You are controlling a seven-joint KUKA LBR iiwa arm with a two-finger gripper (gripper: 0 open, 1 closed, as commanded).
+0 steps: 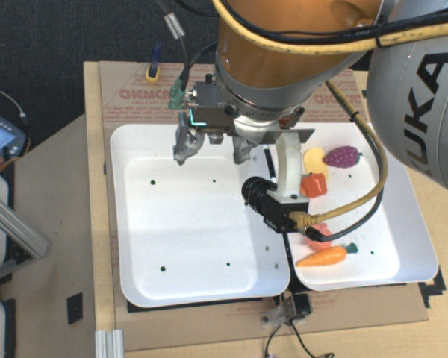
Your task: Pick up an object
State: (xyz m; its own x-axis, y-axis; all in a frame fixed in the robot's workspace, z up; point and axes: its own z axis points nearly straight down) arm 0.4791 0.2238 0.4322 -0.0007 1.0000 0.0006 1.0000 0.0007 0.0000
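Observation:
My gripper hangs over the far edge of the left bin, its two grey fingers spread apart and open with nothing between them. The right bin holds a purple bunch of grapes, a yellow piece, a red-orange block, an orange carrot with a green top, and a pink-red piece partly hidden by a cable. All these objects lie to the right of the gripper, apart from it.
The big orange and grey arm covers the back of both bins. A black fitting with a tan cable hangs over the divide between the bins. Brown cardboard lies under the bins.

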